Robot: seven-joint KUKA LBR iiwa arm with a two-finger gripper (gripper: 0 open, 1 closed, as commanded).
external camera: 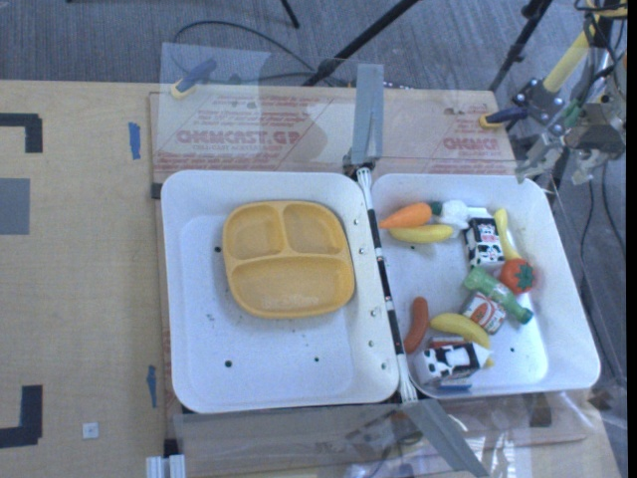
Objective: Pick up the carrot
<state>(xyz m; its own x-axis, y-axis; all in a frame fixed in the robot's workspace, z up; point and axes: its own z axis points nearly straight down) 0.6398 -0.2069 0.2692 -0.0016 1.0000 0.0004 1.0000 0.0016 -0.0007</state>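
Both white bins sit side by side; your carrot (408, 216) lies in the right bin (569, 317) touching a banana (423, 234).

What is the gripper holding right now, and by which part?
Nothing that I can see: the carrot lies in the right bin, and the gripper is outside it.

Counted on inspection: two white bins (199, 366); one yellow divided plate (288, 258); one carrot (409, 216); three bananas (422, 234); two cow-patterned cartons (485, 242); one tomato (517, 274); one sausage (416, 324); one green bottle (497, 296); one can (485, 315).
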